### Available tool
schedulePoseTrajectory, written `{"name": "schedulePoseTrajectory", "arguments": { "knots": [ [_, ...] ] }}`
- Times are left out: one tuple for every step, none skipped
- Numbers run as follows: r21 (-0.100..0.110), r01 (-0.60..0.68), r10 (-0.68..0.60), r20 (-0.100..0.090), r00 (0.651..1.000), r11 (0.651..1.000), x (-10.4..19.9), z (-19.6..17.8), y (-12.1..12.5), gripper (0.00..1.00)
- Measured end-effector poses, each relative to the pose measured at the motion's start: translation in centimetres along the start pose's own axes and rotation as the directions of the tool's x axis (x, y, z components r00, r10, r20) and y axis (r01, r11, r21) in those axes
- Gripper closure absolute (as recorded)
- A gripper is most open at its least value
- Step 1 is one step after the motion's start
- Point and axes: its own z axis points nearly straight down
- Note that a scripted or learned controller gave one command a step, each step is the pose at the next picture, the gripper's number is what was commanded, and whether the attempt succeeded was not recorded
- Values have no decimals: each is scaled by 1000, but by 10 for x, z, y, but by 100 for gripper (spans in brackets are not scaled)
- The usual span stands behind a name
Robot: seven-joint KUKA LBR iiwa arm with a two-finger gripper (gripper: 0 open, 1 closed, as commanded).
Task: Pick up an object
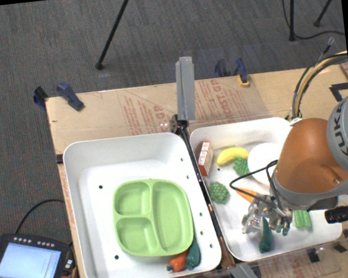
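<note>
My gripper hangs low in the right bin, near its front edge, under the orange wrist band. A dark green toy vegetable lies just below it, touching or nearly touching it. A light green ridged piece lies to its right. An orange carrot-like stick is just behind it. Further back are a round green bumpy toy, a yellow banana, a small green piece, a red and white box and a white plate, partly hidden by the arm.
The left bin holds a light green divided plate. An orange toy and a dark green one lie at its front edge. A grey post stands behind the divider between the bins. A teach pendant sits at far left.
</note>
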Motion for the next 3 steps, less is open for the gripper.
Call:
{"name": "schedulePoseTrajectory", "arguments": {
  "knots": [
    [0, 0, 0, -1, 1000, 1000, 0, 0, 0, 0],
    [0, -20, 20, 1, 1000, 1000, 6, 9, 12, 0],
    [0, 188, -188, 9, 982, 982, -97, 7, 58, 0]
  ]
}}
